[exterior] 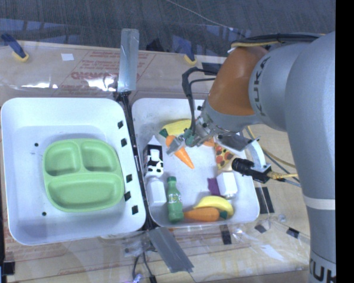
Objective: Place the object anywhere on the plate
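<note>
The green divided plate (81,175) lies in the left white bin (17,128). In the right bin (143,114), my gripper (185,139) is low over the upper middle of the pile. Its tip sits right at the thick end of an orange toy carrot (185,157), which points down and to the right. A yellow toy (176,127) lies just behind the gripper, partly hidden by it. From this angle I cannot make out whether anything is held.
Also in the right bin are a black-and-white cow-print carton (154,160), a green bottle (174,200), a second carrot (202,214), a banana (215,203), a purple block (214,185), a white piece (228,184) and a pizza slice (223,156). The arm's wrist covers the bin's upper right.
</note>
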{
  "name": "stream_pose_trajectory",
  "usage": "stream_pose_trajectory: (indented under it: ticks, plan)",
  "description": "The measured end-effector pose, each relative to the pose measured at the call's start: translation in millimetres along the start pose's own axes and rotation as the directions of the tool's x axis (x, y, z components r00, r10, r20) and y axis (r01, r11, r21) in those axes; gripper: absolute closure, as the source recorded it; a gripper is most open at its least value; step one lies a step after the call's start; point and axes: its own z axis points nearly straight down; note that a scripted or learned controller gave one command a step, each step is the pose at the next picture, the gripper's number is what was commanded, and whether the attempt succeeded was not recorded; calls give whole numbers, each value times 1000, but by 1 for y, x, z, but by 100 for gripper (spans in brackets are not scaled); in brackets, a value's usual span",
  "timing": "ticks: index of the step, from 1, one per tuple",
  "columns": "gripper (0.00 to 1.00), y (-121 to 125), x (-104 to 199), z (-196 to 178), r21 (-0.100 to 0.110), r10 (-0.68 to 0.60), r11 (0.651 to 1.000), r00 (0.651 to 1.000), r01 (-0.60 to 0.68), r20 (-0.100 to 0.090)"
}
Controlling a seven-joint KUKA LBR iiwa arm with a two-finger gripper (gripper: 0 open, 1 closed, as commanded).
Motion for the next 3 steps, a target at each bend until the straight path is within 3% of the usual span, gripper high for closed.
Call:
stream_pose_trajectory:
  ticks: [1,2,3]
  plan:
    - [100,7,64,-27,-2,-122,993,993,122,1]
    - [100,42,138,-64,-4,-272,962,962,272,4]
    - [0,41,136,-64,-3,-269,963,963,269,4]
